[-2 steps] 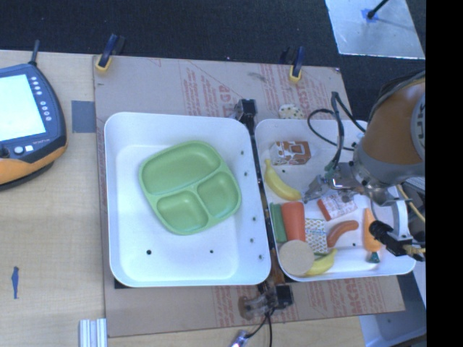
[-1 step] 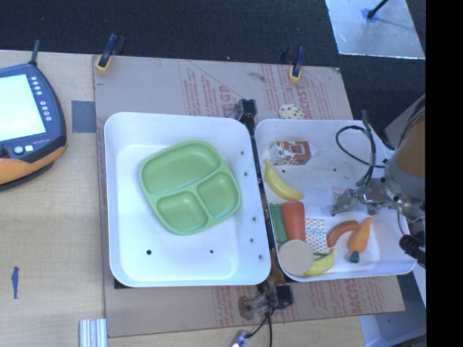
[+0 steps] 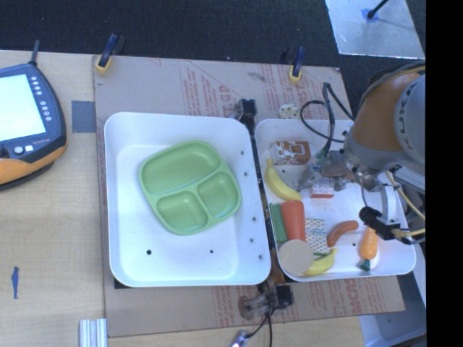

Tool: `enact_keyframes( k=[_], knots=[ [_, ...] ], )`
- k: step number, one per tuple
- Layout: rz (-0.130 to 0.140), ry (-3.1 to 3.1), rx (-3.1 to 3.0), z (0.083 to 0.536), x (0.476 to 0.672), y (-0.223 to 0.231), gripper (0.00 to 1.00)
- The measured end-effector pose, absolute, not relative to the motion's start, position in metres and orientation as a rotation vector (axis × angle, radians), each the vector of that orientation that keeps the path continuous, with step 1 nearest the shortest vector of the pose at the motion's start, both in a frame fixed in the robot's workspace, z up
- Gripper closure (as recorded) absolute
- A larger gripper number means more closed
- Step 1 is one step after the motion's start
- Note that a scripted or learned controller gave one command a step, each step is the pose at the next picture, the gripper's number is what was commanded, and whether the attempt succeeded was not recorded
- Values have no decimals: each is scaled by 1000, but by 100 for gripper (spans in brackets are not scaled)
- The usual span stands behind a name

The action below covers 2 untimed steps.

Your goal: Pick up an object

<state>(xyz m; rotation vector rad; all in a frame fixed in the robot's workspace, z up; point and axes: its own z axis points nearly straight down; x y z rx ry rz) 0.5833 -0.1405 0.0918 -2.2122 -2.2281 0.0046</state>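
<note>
The bench is pale wood with a brown cardboard sheet clamped on top of it, and two shallow white bins sit side by side on that sheet.

The left bin holds one item, a green three-compartment plate, lying flat and turned at an angle.

The right bin holds the loose objects. The arm reaches in from the right, its orange band over the bin's far right corner. The gripper is low over the far half of this bin; whether its fingers are apart or together cannot be told, as the tip is too cluttered to read.

Objects relative to the gripper:
- A small red-and-white item lies directly at the gripper tip; contact cannot be confirmed.
- A brown-and-white carton lies just left and to the far side.
- A yellow banana lies to the left, along the bin's left wall.
- An orange cylinder and a green stick lie on the near left.
- A tan disc and a second yellow banana lie at the near edge.
- A sausage lies on the near side.
- A carrot lies on the near right.

A handheld control pendant rests at the far left of the bench.
</note>
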Motion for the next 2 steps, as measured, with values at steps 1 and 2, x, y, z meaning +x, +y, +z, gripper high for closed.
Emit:
enact_keyframes(
  k=[1, 2],
  knots=[
    [8, -2229, -2211, 102, 583, -142, 100],
    [-1, -2226, -2214, 193, 636, -48, 100]
  ],
)
